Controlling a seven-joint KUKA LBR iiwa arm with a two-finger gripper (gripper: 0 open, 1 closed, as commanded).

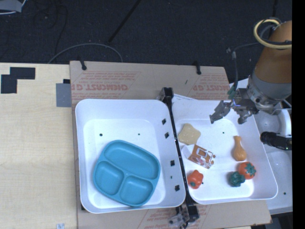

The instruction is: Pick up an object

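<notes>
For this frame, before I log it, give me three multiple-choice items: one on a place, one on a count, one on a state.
1. Where is the blue tray?
A. in the left bin
B. in the right bin
C. on the bench outside the bins

2. How many loose items lie in the right bin?
A. two
B. four
C. six

3. What is the gripper doing?
A. lifting the tray
B. poised over the right bin's far edge, holding nothing
C. pressed onto the red pepper

Key: 1 A, the tray lies on the left bin's floor. 2 C, there are the bread, packet, pear, tomato, green item and red pepper. 3 B, nothing sits between its jaws, and every item lies on the bin floor.
</notes>
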